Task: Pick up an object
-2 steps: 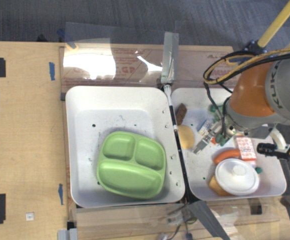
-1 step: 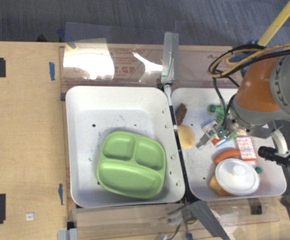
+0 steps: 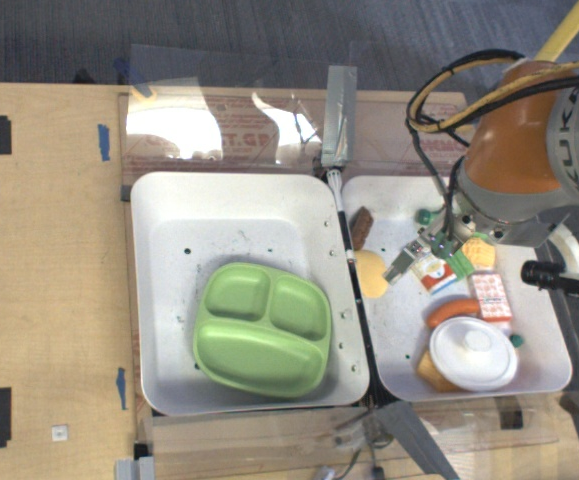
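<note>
objects (image 3: 464, 313) in right white bin (image 3: 544, 383), tan bench (image 3: 49, 268), grey floor (image 3: 219, 8)

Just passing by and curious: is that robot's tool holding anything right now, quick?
Tool: low in the right bin among small items; whether it grips anything cannot be told.
</note>
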Robot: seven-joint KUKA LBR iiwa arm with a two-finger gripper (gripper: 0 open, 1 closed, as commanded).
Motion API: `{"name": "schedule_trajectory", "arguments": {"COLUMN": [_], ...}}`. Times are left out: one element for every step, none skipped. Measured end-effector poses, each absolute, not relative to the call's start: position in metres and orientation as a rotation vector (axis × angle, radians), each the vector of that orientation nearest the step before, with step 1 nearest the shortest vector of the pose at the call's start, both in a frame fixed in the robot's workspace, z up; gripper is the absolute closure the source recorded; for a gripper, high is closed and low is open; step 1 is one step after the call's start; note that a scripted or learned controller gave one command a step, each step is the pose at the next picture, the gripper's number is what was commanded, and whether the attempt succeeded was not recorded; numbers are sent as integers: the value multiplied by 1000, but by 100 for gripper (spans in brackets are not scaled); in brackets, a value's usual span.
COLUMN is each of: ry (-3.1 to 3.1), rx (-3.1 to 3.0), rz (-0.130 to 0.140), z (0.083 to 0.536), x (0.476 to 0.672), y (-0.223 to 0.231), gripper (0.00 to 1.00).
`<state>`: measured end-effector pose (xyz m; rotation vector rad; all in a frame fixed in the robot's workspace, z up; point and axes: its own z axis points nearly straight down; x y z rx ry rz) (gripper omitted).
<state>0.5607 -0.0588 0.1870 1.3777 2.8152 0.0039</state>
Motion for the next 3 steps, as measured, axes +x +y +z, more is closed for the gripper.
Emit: {"name": "schedule_trajectory", "arguments": {"ry": [2689, 2240, 1950], "rx": [1604, 2179, 2459], "rz": [5, 16, 1], "z": [101, 99, 134], "x": [539, 598, 596], "y": [-121, -105, -149], "gripper": [0, 0, 0]}}
